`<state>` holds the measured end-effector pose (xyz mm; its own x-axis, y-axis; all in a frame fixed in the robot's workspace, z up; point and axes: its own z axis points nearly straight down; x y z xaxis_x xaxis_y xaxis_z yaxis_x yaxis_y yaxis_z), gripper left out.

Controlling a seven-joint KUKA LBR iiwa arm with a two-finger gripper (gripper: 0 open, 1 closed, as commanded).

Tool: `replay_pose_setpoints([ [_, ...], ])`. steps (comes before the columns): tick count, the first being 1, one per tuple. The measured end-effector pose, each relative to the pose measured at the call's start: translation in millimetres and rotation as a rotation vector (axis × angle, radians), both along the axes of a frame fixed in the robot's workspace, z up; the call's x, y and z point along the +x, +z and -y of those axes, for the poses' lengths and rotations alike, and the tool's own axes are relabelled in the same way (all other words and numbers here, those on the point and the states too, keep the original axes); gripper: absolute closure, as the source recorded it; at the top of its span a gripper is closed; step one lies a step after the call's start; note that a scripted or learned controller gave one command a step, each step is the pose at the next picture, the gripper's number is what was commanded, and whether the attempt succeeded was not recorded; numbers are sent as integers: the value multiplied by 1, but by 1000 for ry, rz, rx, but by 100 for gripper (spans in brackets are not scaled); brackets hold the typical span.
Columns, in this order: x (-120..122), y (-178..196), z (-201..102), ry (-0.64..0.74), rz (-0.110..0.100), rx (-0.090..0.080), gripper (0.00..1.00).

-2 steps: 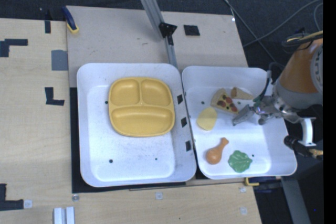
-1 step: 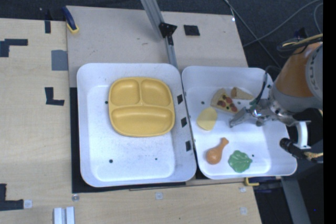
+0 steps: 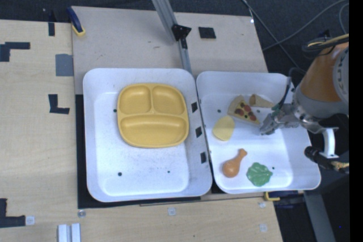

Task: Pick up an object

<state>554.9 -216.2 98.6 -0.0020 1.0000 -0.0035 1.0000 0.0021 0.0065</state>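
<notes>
The right bin (image 3: 295, 170) holds a pizza slice (image 3: 244, 109), a tan wedge (image 3: 261, 101) beside it, a pale yellow round piece (image 3: 224, 128), an orange drumstick (image 3: 233, 163) and a green leafy piece (image 3: 259, 174). My gripper (image 3: 269, 125) hangs low over the right bin, just right of the pizza slice and below the tan wedge. Nothing shows between its tips. The arm comes in from the right with its orange band (image 3: 319, 79) above the bin's right rim.
The left bin (image 3: 102, 139) carries a yellow divided plate (image 3: 153, 114). A slanted metal rod (image 3: 164, 3) ends at a black clamp near the bins' back edge. Cables run across the dark floor at the back right.
</notes>
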Motion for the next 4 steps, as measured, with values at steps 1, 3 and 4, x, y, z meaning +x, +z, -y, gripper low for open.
replay_pose_setpoints([
  [1, 1, 42, -1, 0, -5, 3, 100],
  [3, 5, 155, 5, 0, -2, 2, 100],
  [4, 12, 143, -52, 4, -8, 4, 100],
])
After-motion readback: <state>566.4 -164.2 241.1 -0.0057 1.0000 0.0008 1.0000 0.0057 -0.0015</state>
